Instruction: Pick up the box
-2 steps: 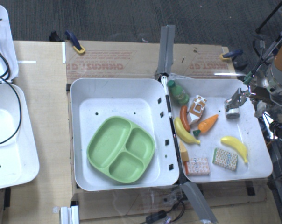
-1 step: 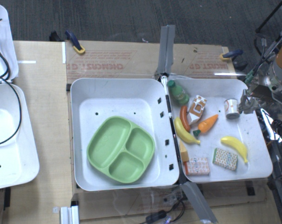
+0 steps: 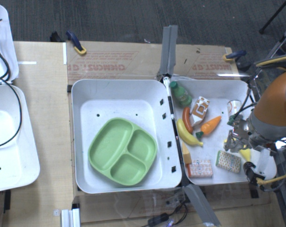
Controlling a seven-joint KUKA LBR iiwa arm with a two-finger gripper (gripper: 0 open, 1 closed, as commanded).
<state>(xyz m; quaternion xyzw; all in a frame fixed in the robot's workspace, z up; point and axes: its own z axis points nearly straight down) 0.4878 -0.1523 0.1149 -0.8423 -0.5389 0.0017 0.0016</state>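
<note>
Claw: gripper [image 3: 232,142] sits low at the right side of the right bin [image 3: 214,85], among dark cabling; whether it is open or closed, I cannot tell.
Box: the small white and orange box [image 3: 200,109] lies tilted toward the far middle of that bin, well apart from the claw and to its left.
Crowding: a carrot [image 3: 210,125] lies just beside the box on its near right, a red pepper [image 3: 187,119] and banana [image 3: 188,134] on its near left, a green bottle [image 3: 181,96] just beyond.
Risk, wrong target: the claw is nearer a patterned sponge [image 3: 228,161] and a flat pink packet [image 3: 201,168], so a descent here would likely miss.
Risk, slip: the tilted box may offer poor faces and skid against the carrot.
Left bin: a green divided plate [image 3: 122,151] lies there, out of the way.
</note>
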